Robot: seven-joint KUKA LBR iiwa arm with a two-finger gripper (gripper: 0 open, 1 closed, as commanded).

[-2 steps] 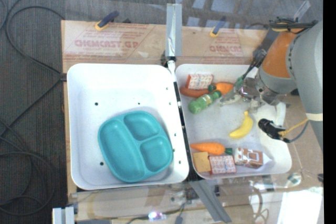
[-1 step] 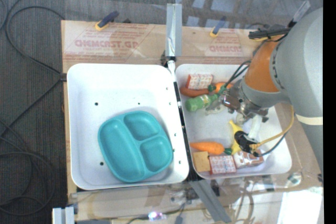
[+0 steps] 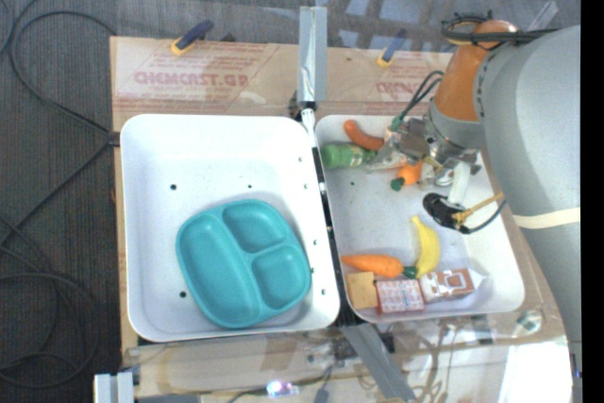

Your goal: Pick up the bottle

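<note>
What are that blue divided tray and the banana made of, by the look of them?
The blue divided tray looks like moulded plastic: one even turquoise colour, rounded compartments, a soft sheen. The banana seems a plastic toy, uniformly bright yellow and smooth, though real fruit cannot be ruled out from this view.

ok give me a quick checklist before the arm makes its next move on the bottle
1. Bottle located: the green bottle lies on its side at the far left of the right bin. Ok.
2. End effector near the bottle: it sits just right of it. Ok.
3. Bottle between the fingers: cannot tell, the wrist hides them.
4. Clutter at the grasp: an orange sausage-shaped toy touches the bottle's far side and a small carrot lies close by. Not ok.
5. Bin wall clearance: the bottle rests against the left wall. Not ok.
6. Teal tray out of the way: in the left bin. Ok.
</note>
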